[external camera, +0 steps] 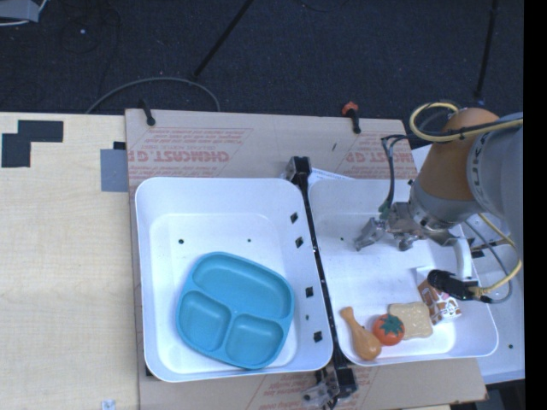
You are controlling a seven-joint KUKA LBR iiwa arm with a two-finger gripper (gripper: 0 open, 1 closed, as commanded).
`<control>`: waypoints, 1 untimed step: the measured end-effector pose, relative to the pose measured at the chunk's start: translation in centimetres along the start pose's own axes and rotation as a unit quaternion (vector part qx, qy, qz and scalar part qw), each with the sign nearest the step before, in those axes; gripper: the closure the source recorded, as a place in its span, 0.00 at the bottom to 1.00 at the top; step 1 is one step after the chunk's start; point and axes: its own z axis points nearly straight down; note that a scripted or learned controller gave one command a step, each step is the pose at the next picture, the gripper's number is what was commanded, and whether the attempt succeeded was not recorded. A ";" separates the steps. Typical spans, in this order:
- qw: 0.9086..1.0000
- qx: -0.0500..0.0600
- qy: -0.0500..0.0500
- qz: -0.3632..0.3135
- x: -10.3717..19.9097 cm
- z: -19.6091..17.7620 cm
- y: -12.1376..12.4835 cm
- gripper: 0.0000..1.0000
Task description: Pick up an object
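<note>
My gripper (384,239) hangs in the upper middle of the right bin (359,203), over bare white floor. Its fingers stand apart, open, with nothing between them. Along the right bin's near edge lie a tan toy drumstick (361,334), a red tomato (389,330) touching it, and a slice of bread (414,318) behind the tomato. A small brown and white packet (441,303) sits at the right of the bread. All of these lie well below and to the right of the gripper.
A blue divided plate (235,310) lies in the left bin (162,229). A black divider rail (309,254) runs between the two bins. The arm's grey and orange wrist (461,165) reaches in over the right bin's far right corner.
</note>
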 end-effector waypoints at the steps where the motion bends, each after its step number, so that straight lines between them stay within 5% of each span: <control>1: 1.000 -0.001 0.000 0.001 -0.1 -1.3 0.1 1.00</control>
